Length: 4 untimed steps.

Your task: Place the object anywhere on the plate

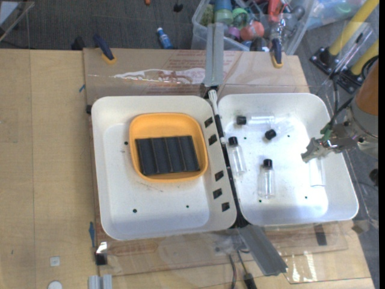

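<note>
Hovering at the right bin's (346, 203) far right side, the gripper (314, 152) sat well apart from the orange plate (137, 128), which rested in the left bin (120, 221) with a dark ribbed insert (167, 155) on it. Whether the gripper was released or clenched could not be told, and nothing showed as held. Several clear vials with black caps lay in the right bin. The nearest vial (265, 178) lay toward the plate from the gripper, its long axis running roughly up and down the bin with its cap at the far end. Another vial (236, 156) lay closer to the divider beside the plate, and two more vials (258, 120) lay farther back. By my judgement, the coming move called for a reach plateward onto the nearest vial, closing across its narrow width. Beyond the plate's bench, a clear tub of coloured toys (252, 11) stood on grey carpet.
</note>
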Each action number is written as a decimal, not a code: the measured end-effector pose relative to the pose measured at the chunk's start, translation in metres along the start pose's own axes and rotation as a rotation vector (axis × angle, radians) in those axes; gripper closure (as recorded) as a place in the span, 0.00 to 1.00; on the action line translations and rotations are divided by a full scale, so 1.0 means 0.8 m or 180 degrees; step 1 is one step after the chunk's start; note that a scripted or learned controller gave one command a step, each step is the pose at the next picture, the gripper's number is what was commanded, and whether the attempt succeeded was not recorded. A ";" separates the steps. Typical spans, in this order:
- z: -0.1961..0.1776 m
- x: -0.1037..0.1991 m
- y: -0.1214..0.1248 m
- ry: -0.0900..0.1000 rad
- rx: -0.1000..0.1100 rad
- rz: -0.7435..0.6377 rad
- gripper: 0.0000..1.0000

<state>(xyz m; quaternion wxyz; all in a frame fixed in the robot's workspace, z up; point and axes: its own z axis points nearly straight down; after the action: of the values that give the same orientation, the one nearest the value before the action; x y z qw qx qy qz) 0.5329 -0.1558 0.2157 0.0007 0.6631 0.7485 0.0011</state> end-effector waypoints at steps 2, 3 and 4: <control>-0.006 -0.001 0.087 -0.0007 -0.0005 -0.0685 1.00; -0.009 -0.012 0.163 -0.0008 -0.0006 -0.1291 1.00; -0.051 0.001 0.171 -0.0013 -0.0012 -0.1960 1.00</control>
<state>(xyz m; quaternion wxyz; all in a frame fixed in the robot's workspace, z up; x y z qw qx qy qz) 0.6685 -0.1387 0.2570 0.0037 0.4051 0.9143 0.0009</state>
